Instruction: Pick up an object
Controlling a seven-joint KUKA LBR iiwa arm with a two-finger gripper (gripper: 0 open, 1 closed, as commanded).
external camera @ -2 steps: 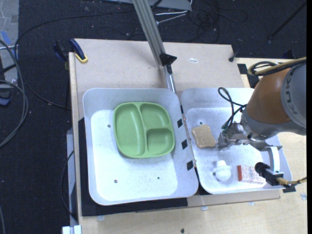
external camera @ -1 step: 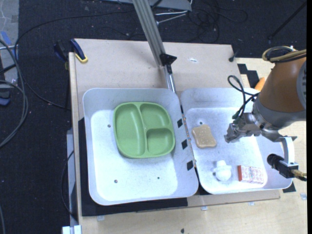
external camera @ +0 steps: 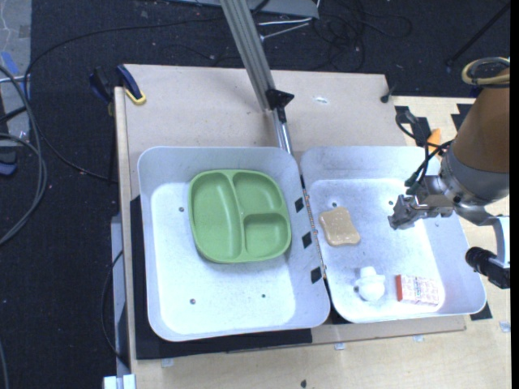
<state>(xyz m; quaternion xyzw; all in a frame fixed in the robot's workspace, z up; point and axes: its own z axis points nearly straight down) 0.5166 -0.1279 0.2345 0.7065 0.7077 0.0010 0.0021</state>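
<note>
Three small objects lie in the right bin (external camera: pixel 357 164): a tan sponge-like block (external camera: pixel 339 227) near its left wall, a small white object (external camera: pixel 371 285) toward the front, and a red and white packet (external camera: pixel 419 290) at the front right. My gripper (external camera: pixel 403 215) hangs over the right half of this bin, right of the tan block and above the packet. Nothing shows between its tips.
The left bin (external camera: pixel 162 298) holds a green divided plate (external camera: pixel 240 215). A metal pole (external camera: pixel 253 51) slants in from the top to the bins' shared edge. The grey arm with its orange band (external camera: pixel 486 136) enters from the right.
</note>
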